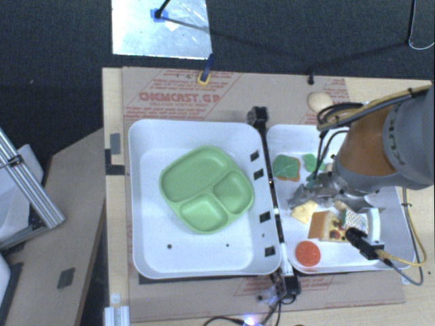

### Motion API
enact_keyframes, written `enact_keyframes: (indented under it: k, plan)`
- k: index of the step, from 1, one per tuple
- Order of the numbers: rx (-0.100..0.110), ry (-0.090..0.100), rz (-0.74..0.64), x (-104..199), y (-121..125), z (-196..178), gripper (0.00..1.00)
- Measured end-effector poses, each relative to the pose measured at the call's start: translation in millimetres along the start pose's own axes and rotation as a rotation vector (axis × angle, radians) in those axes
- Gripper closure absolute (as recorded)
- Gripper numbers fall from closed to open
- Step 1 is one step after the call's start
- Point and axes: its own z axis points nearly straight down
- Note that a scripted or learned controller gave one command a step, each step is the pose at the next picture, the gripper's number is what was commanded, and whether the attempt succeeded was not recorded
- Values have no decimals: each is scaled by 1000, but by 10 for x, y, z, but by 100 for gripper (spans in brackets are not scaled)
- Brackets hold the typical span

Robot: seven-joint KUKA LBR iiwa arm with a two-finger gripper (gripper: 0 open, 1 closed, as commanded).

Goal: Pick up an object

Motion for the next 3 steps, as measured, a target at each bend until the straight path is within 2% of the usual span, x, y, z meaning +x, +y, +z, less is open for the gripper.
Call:
enact_keyframes:
  k: [1, 2, 3]
  plan:
    - [-4, 0, 1, 0, 5, 33, 0]
    - [-6, 0, 0, 2, 13, -75, 100]
    - [-9, -2, -3, 32, -35, -688, 100]
